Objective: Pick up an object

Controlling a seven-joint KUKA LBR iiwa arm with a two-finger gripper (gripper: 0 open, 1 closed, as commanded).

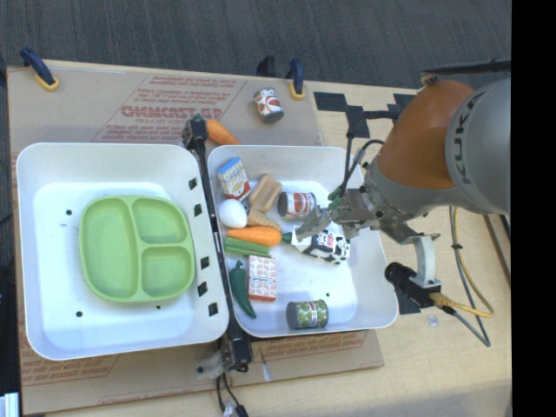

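The arm [452, 146] ran off the right edge and hid the right bin's [369, 307] far corner; the gripper's [334, 220] fingertips were too small to tell apart.

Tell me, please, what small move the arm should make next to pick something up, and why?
Probably a short descent onto the black-and-white cow toy. The gripper hangs in the right bin just above that toy, with the red-labelled can close beside it on the view's left. Nothing is seen held, so lowering straight down on the nearest thing seems the smallest useful step.
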